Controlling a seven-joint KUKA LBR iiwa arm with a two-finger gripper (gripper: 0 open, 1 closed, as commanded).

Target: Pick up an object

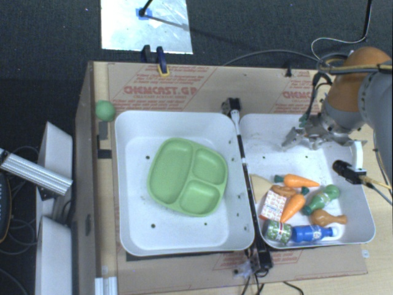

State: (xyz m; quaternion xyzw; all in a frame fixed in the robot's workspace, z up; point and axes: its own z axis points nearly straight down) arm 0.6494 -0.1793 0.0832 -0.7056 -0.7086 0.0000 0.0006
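Over the right bin [270, 137], up near its far edge: end effector [308, 137] hovering above bare white floor, prongs splayed outward, open, gripping nothing. Well apart from the pile of toys, which sits bunched in the near corner of that same bin, probably slid there against the wall and one another.

Down in that pile: two carrots, upper carrot [298, 180] lying nearly level, long axis running left to right, orange tip to the right, green stub to the left. Lower carrot [292, 206] tilted, long axis on a diagonal, tip down-left. Just beside them a green bottle [323, 196], a brown drumstick [326, 217], a blue bottle [312, 233] lying flat along the near wall, a small can [277, 232], a printed carton [271, 205]. All touching or overlapping, tight quarters.

Left bin [132, 183] carrying a green divided tray [187, 176], set at a slant, well apart from the action.

Best bet by the look of it: the upper carrot, topmost and most exposed, with a grasp across its short axis. No pick begun yet.
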